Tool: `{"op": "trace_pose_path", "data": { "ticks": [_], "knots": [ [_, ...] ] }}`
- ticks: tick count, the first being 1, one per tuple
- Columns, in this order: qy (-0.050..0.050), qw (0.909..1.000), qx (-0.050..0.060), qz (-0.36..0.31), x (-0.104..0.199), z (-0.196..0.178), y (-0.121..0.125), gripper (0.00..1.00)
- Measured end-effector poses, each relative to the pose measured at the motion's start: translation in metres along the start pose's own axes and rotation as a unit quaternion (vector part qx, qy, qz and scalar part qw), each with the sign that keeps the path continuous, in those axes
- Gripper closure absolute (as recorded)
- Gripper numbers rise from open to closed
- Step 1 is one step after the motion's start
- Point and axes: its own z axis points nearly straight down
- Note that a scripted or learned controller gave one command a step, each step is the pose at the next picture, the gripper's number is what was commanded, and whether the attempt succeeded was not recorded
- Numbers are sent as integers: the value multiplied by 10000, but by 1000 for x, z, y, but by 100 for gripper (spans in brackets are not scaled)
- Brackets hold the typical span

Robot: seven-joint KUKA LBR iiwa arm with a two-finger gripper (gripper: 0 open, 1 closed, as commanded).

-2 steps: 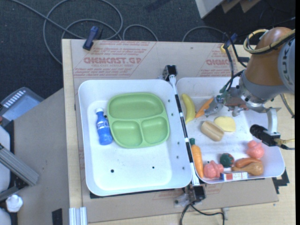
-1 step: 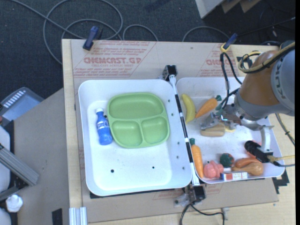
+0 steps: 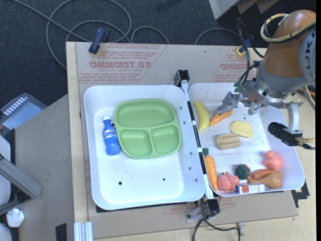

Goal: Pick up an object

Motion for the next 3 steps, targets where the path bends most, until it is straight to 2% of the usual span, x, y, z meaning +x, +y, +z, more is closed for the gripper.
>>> {"op": "trace_pose_path", "data": {
  "ticks": [1, 2, 3],
  "knots": [
    [3, 10000, 26, 11, -36, 33, 2, 0],
    [6, 10000, 21, 8, -43, 56, -19, 0],
    [8, 10000, 10, -1, -7, 116, -1, 0]
  ]
}}
